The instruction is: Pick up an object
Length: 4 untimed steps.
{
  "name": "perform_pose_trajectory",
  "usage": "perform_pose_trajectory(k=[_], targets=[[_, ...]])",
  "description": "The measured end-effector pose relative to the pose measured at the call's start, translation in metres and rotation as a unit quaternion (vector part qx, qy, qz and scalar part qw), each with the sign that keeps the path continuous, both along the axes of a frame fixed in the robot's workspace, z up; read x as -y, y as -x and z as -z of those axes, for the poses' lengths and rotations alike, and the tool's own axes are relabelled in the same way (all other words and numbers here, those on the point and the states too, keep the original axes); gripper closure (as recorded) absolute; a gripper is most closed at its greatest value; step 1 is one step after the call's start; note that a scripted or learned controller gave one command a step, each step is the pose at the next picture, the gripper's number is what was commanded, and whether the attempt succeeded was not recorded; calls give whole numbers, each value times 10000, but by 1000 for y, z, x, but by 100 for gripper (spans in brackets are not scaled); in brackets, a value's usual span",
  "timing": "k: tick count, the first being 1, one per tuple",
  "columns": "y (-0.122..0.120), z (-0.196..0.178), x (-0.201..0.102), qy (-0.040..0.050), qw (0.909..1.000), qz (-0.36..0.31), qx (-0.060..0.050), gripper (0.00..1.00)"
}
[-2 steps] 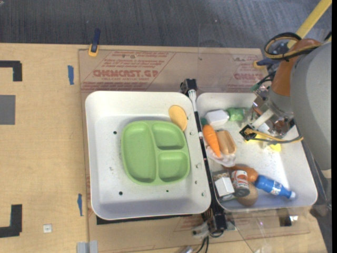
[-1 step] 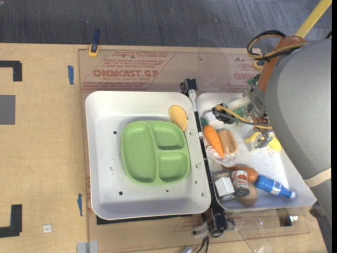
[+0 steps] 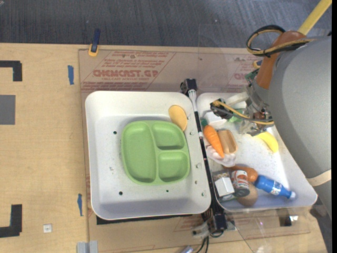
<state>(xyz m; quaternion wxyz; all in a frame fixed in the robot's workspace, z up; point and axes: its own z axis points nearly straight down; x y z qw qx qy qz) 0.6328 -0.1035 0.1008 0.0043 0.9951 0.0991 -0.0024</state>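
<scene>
Camera view from above the bench: the KUKA arm reaches in from the right, its grey bulk covering the far corner of the right bin, with the gripper low over that bin's upper end. Whether it is open or closed cannot be told from this angle, and nothing can be seen in its hold. The likely targets lie just below it: a carrot resting against a bread roll near the wall shared by the two bins, and a banana a little apart to the right. Nearer the camera, a red-labelled can, a blue bottle lying on its side and a small grey box crowd the lower end, touching or nearly so, which would make a clean grasp there harder. The left bin holds a green divided plate, flat on the floor, and a yellow fruit against the upper right wall, well away from the arm. With the wrist set over the cluttered bin, the pick appears to be at the approach stage, with no object lifted yet.
</scene>
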Motion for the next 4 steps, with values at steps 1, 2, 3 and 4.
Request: perform_pose_trajectory(k=[1, 2, 3, 4], targets=[[58, -86, -44, -80, 9978, -653, -3, 100], [127, -83, -97, -79, 10000, -28, -29, 100], [126, -92, -96, -74, 10000, -38, -38, 100], [64, -107, -71, -48, 10000, -20, 12, 100]])
